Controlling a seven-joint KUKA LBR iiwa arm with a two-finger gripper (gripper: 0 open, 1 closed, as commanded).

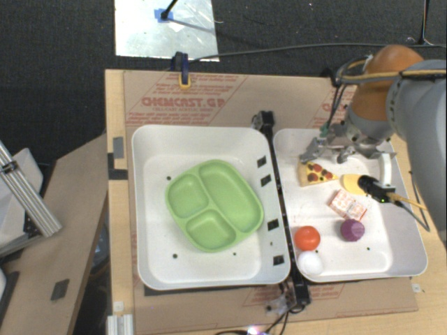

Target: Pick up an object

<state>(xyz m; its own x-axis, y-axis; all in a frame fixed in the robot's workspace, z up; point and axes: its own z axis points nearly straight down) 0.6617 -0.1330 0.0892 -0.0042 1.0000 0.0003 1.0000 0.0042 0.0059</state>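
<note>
The surface is covered by a brown cardboard sheet with red print, and two white bins sit on it side by side. The left bin holds one thing, a green plate with three compartments, lying flat near the bin's middle and turned at a slant.

The right bin holds the loose things. At its near left corner a white ball lies with an orange ball just behind it, the two touching or nearly so. Further back on the left side lies a pizza slice. To the right, near the bin's middle, is a pink box, with a purple ball just in front of it.

The gripper hangs at the back of the right bin, just behind the pizza slice and close above it. Whether it is open or closed cannot be told, and no thing is seen held in it. The arm comes in from the right, with the orange band above the wrist.
</note>
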